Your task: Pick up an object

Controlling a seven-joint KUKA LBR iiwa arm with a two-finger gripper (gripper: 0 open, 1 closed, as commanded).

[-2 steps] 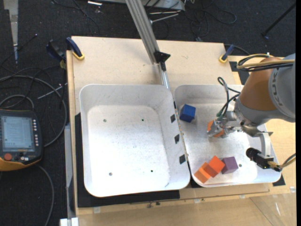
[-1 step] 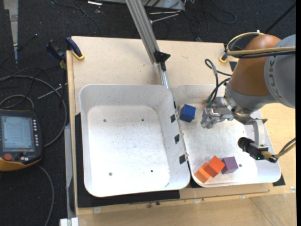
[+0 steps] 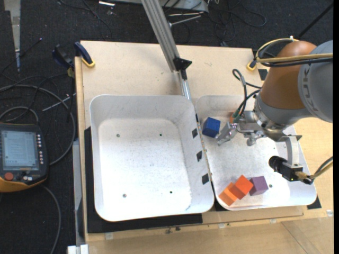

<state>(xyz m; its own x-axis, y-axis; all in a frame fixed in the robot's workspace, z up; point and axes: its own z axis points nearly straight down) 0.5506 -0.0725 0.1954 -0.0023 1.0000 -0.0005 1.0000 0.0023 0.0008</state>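
The blue cube [image 3: 211,126] is lying in the right bin [image 3: 296,197], near its upper left corner and just beside the wall that divides it from the left bin [image 3: 106,157]. The gripper [image 3: 229,133] is hanging just to the cube's right, and its metal fingers [image 3: 225,135] are pointing toward the cube but not closing round it; whether they are spread or clenched cannot be told from this angle. Nothing is sitting between them. The likely trouble is that a descent from here is going to land beside the cube, nudging it against the dividing wall instead of straddling it, and the wall is leaving little room for a finger on that side. The orange block [image 3: 236,189] and purple cube [image 3: 258,184] are resting touching each other, well apart at the bin's near edge, and are playing no part.
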